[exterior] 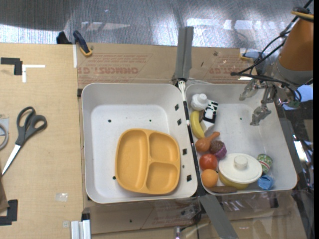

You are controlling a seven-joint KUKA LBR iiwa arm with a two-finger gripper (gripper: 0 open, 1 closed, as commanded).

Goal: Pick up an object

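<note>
My gripper (254,105) hangs over the upper right part of the right bin (279,133), open, with nothing between its fingers. Toys lie along that bin's left wall and front. There is a white knobbed piece (199,101), a black-and-white item (210,111), a banana (197,125), an orange carrot-like piece (206,141) and a purple piece (218,148). Nearer the front are a red tomato (208,162), an orange (210,178), a yellow pot with a white lid (240,170), a green item (264,162) and a blue item (266,182). The gripper is right of and above them, touching none.
The left bin (99,133) holds a yellow divided plate (148,161). Scissors (24,129) lie on the cardboard at the left. A blue and yellow clamp (82,43) sits at the back. Bare bin floor lies under the gripper.
</note>
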